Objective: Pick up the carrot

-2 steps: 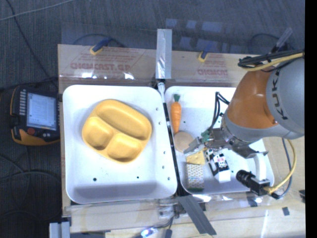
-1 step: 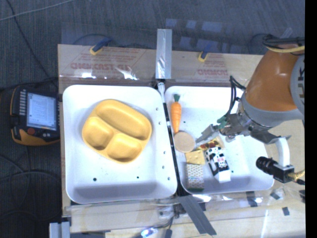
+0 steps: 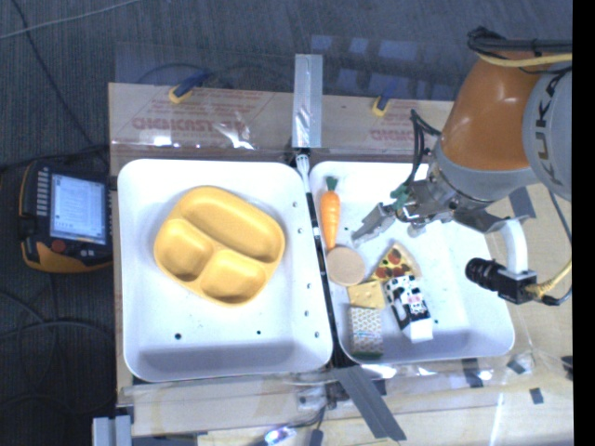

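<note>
Grey arm with orange band looming over right white bin (image 3: 502, 333).
Jaws (image 3: 379, 221) spread, holding nothing, just right of small orange carrot (image 3: 329, 214) lying against bin's left wall; liable to snag wall or nudge round tan disc (image 3: 345, 267).

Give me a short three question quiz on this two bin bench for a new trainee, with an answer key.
1. True or false: the orange toy carrot with a green top lies in the right white bin.
2. What does the left white bin hold? A) a yellow three-compartment plastic tray B) a pizza slice C) a sponge
3. Which item lies just below the carrot's tip?

Key: 1 true. 2 A. 3 The round tan disc; the grey two-finger gripper sits to its right.
</note>
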Motion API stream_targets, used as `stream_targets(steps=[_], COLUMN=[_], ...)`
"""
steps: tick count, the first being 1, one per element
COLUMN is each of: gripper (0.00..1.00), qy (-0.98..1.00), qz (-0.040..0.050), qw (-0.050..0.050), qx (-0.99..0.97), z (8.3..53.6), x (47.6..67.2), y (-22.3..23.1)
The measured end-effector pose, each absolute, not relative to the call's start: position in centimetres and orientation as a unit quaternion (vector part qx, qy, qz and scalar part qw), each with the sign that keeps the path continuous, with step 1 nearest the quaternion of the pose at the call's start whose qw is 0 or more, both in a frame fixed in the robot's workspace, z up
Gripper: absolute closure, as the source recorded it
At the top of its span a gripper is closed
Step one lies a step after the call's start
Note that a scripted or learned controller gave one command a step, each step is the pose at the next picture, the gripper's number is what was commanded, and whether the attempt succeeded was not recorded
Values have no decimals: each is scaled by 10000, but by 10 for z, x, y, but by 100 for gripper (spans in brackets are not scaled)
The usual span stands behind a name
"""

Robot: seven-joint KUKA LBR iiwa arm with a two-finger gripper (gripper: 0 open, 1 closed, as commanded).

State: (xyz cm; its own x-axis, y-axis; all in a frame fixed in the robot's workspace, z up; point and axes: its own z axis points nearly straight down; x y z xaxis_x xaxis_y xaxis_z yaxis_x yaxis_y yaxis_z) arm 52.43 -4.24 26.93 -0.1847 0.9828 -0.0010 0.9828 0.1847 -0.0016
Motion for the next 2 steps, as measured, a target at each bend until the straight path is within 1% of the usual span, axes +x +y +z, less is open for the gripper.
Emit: stream_targets(steps=[1,2], gripper=[0,0], qy=[-7139,-8884], qz=[19,0], qw=[17,8], qx=[-7003,-4591], z=[183,183], x=[483,484], y=[-67,-39])
